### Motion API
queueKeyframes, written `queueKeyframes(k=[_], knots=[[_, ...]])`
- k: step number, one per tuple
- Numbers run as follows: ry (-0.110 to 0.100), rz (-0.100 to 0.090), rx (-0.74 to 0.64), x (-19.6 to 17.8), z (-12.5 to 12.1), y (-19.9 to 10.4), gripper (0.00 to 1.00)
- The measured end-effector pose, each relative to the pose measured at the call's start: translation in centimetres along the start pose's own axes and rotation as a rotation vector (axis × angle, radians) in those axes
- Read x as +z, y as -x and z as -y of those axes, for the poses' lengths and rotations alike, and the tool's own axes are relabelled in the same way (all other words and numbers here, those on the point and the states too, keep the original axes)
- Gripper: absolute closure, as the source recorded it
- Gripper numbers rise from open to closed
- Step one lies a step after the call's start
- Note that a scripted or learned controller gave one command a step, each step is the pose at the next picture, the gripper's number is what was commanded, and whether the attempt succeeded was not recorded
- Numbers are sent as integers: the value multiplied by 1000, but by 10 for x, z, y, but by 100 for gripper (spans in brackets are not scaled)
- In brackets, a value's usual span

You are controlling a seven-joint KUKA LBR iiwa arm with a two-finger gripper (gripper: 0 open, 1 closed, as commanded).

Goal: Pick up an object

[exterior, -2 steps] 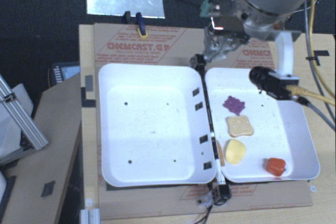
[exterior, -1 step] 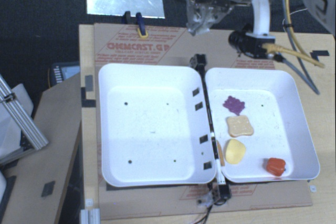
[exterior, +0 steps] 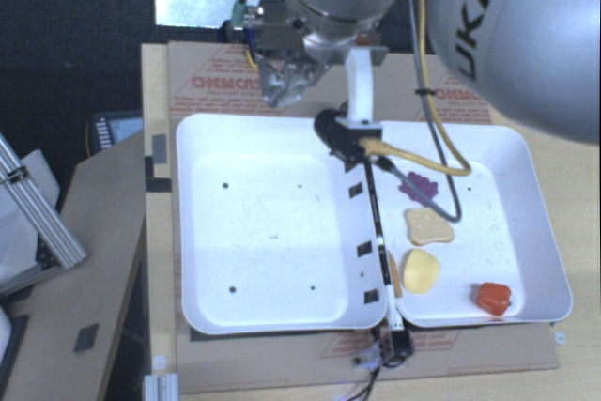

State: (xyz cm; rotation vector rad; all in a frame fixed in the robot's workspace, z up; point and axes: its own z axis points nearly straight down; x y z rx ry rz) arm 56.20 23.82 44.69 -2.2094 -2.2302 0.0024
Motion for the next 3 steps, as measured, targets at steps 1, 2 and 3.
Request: queueKeyframes(k=[1, 2, 3], knots=[[15, -4, 10, -95, 30, 34, 100], [-8, 4, 3, 19, 46, 2, 100], [17, -5, 8, -95, 18, 4, 100]])
